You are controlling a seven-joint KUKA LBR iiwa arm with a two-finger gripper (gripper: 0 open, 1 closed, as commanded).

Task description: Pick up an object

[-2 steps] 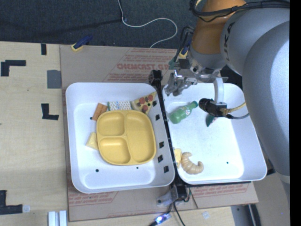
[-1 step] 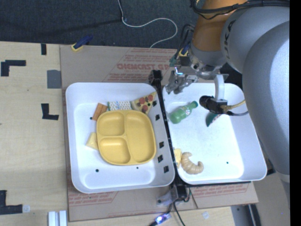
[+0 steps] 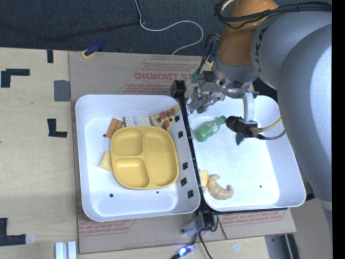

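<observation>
**The arm hangs over the right bin**

We see two shallow white bins side by side on a brown cardboard sheet (image 3: 156, 72). The big grey arm with the orange band (image 3: 242, 31) reaches in from the right. Its metal gripper (image 3: 202, 102) is up near the top left corner of the right white bin (image 3: 269, 198), close to the wall between the two bins. We cannot tell what the gripper is doing, because its tip is hard to make out from up here, and we see nothing in its grip.

Just below the gripper lies a small green toy bottle with a white cap (image 3: 207, 130), tilted on the bin floor. Near the bottom left of the same bin sits a tan toy croissant (image 3: 219, 188), with a little yellow piece (image 3: 203, 177) just beside it.

In the left white bin (image 3: 89, 198) a yellow plastic tray with three sections (image 3: 144, 156) takes up the middle (it is the biggest thing there). An orange toy piece (image 3: 114, 127) and a pizza slice toy (image 3: 166, 117) poke out above it. A pale yellow wedge (image 3: 105, 161) peeks out at its left side.
</observation>
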